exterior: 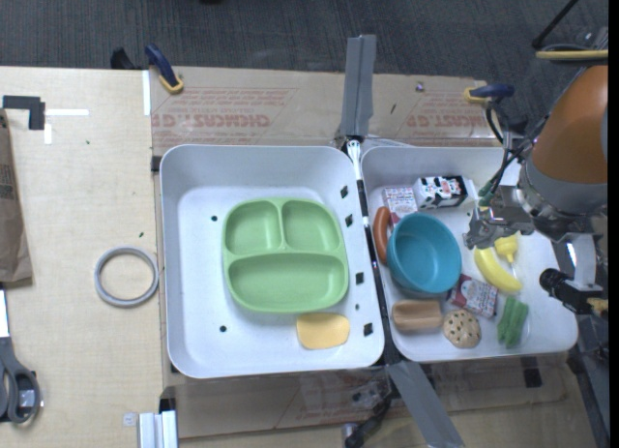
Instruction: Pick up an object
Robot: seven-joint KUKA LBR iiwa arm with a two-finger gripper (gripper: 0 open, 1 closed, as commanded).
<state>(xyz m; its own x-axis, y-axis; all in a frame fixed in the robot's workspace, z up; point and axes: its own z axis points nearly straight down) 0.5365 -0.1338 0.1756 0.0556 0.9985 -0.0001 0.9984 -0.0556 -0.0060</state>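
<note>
The right bin (pixel 553 342) holds a blue bowl (pixel 426 253), a banana (pixel 496 270), a cookie (pixel 462 329), a brown bun (pixel 417 315), a green vegetable (pixel 513 321), a red packet (pixel 477 295), a black-and-white carton (pixel 441 190), a red sausage (pixel 381 231) and a pinkish packet (pixel 398 200). My gripper (pixel 489 230) hangs low over the bin's right side. It is just above the banana's upper end and beside the bowl's right rim. A small yellow piece (pixel 506 247) shows right under it. Nothing is visibly held.
The left bin (pixel 184 272) contains a green divided plate (pixel 285 254) and a yellow sponge-like block (pixel 322 331). On the bench to the left lie a grey ring (pixel 127 275), scissors (pixel 17 390) and a brown bag (pixel 12 214). The arm's orange band (pixel 580 127) looms over the right bin's far right.
</note>
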